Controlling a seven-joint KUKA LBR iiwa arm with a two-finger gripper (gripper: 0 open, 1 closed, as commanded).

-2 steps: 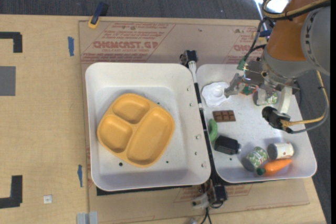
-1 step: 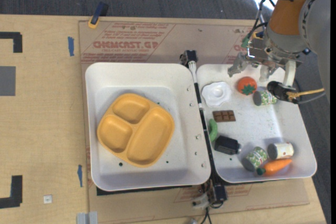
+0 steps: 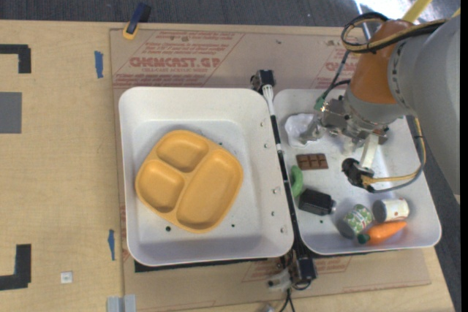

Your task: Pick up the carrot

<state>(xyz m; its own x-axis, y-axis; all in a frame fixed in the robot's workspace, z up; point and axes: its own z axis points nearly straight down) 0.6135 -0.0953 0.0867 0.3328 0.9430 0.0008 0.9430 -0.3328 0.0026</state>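
Lying closest to the lens, at the near rim of the right-hand shallow white bin, the small orange tapered carrot is resting well below the pincer and slightly to its right. It is touching or nearly touching a round green-patterned ball on one side, and a short white cylinder with a dark cap is sitting just above it. The pincer is hanging over the far half of the same bin; whether it is open or closed cannot be told, and nothing is showing in its grip.

The carrot is looking like a light, stiff plastic toy, smooth and likely slippery, so closing across its thicker middle, crosswise to its length, is seeming safest. Room is tight: the bin's near wall and corner are hemming it in, and the neighbours are crowding the inward side. A black rectangular block and a brown chocolate-bar piece are lying between, left of the direct path.
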